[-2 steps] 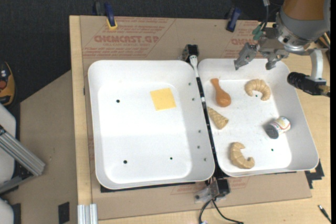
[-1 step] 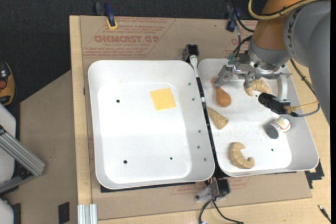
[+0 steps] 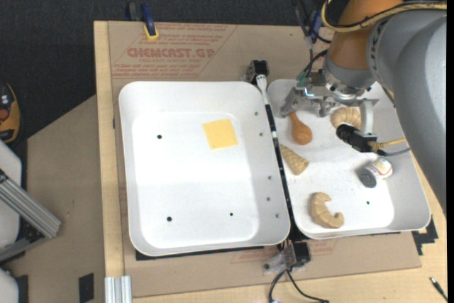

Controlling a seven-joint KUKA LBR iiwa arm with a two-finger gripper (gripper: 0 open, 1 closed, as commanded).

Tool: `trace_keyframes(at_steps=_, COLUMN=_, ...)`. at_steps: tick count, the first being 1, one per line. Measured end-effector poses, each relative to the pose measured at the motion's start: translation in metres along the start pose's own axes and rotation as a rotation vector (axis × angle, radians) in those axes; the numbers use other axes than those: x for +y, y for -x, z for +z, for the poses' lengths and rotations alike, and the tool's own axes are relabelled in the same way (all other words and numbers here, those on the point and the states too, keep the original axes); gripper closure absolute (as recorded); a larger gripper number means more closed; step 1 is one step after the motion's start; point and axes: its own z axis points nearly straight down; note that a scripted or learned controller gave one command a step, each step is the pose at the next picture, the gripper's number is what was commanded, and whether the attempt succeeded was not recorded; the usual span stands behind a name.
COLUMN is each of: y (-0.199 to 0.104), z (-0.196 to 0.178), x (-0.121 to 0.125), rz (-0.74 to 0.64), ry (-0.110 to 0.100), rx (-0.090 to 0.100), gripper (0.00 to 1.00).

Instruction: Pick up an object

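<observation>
My gripper hangs low over the back of the right bin, under the orange wrist band. Just below it lies an orange-brown drumstick-shaped piece, close to the gripper but not visibly held. A tan bread-like piece sits right beside the gripper, partly hidden by it. Further forward in the same bin are a tan wedge, a croissant and a small white and grey ball-like thing.
The left bin holds a flat yellow square near its back middle. A black divider rail runs between the two bins. Cardboard lines the bench around them.
</observation>
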Motion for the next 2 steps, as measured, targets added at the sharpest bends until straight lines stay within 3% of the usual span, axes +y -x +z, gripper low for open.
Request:
trace_keyframes(at_steps=1, y=0.000, z=-0.014, x=0.001, rz=0.001, ry=0.004, rx=-0.001, gripper=1.00)
trace_keyframes(at_steps=2, y=-0.118, z=-0.110, x=0.002, rz=-0.010, ry=0.011, rx=0.004, gripper=1.00)
